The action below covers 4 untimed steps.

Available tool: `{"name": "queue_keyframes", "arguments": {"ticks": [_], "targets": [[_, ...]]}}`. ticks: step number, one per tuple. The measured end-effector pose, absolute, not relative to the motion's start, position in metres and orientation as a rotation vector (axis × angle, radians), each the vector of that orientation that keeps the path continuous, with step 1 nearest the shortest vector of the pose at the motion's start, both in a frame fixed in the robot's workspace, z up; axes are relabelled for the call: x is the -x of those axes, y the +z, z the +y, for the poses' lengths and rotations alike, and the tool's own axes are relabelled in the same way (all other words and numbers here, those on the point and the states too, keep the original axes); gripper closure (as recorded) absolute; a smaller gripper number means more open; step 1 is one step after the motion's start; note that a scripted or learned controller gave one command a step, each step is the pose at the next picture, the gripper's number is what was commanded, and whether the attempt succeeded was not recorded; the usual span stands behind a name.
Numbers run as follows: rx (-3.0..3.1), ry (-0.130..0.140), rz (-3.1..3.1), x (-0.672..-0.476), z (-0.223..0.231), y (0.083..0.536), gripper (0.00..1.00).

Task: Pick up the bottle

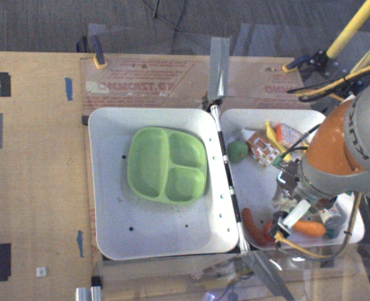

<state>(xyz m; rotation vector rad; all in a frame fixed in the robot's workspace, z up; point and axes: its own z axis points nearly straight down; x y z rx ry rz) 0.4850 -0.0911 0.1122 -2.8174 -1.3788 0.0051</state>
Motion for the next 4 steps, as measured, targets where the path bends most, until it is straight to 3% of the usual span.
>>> {"name": "queue_keyframes", "arguments": {"ticks": [1, 2, 3, 4], "targets": [[2.94, 0.004, -1.106, -0.556, -0.128, 0.339, 1.0], [3.023, 0.006, -0.842, -0.578, -0.19, 0.212, 1.0], [3.091, 0.007, -0.543, -0.589, -0.222, 0.146, 1.0], [3.091, 0.007, -0.543, -0.59, -0.221, 0.146, 0.0]]}}
